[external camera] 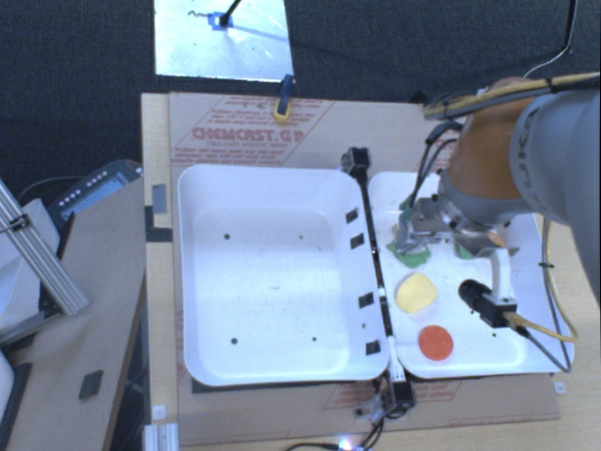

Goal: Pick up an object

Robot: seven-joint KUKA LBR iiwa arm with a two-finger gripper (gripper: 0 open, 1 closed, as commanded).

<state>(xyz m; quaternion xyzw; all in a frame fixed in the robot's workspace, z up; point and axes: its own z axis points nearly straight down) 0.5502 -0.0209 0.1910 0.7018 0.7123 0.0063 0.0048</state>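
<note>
1. The gripper (410, 241) hangs low just beyond the yellow lump (416, 292), over a green piece (419, 251) in the right bin (470, 368); I cannot tell whether it is wide, narrow or gripping
2. A red disc (436, 343) lies just on the near side of the yellow lump, apart from it
3. The green piece looks flat, so a grip may slip off and come up bare
4. This close to the yellow lump, a skewed descent could knock it aside
</note>
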